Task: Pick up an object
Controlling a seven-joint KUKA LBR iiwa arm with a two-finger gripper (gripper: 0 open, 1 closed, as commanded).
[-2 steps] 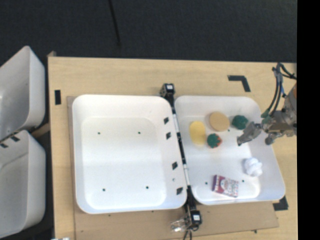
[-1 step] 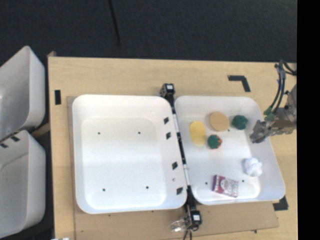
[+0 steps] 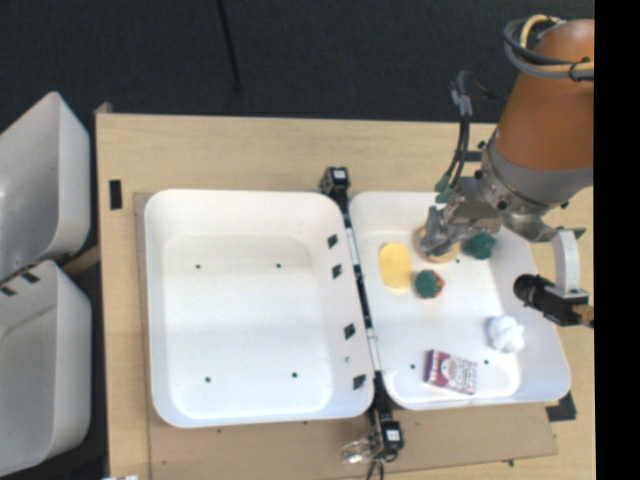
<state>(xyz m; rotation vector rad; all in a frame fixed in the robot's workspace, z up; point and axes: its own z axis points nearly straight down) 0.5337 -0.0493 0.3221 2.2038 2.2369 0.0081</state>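
Metal two-finger gripper (image 3: 438, 240), grip state unclear, hovers just right of and above the oval yellow soft object (image 3: 396, 265), whose long axis runs near-to-far.

The right bin (image 3: 530, 368) holds five loose items. A yellow oblong piece (image 3: 395, 265) lies lengthwise near the bin's left wall. Just beside it to the right sits a small dark green ball (image 3: 429, 284) with a red spot. A teal green lump (image 3: 482, 245) rests farther back. A crumpled white wad (image 3: 506, 334) lies toward the right wall, and a small purple and white packet (image 3: 450, 371) lies flat near the front
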